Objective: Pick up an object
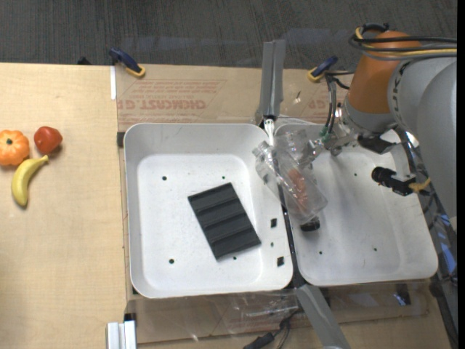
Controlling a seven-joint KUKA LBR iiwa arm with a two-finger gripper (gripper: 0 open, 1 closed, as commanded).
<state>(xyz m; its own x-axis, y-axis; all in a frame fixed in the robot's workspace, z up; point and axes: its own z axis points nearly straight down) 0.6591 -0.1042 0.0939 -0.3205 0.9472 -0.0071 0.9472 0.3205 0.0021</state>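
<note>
black ribbed block [224, 220] is seen flat in the left bin [145, 267] | a clear plastic bottle [294, 177] is laid across the divider into the right bin [378, 267], right of the block | gripper [323, 140] is placed at the bottle's far end; finger state cannot be told | banana [22, 182], tomato [48, 139] and orange [12, 148] are set on the table [58, 267], far left of the block

Two white bins [138, 217], dotted with small black marks. In the left bin, a black ribbed slab [224, 220]. Over the divider, a clear bottle [294, 177] with reddish label. Left of the bins, an orange [12, 148], red apple [48, 139], yellow banana [25, 180] on tan wood.
</note>
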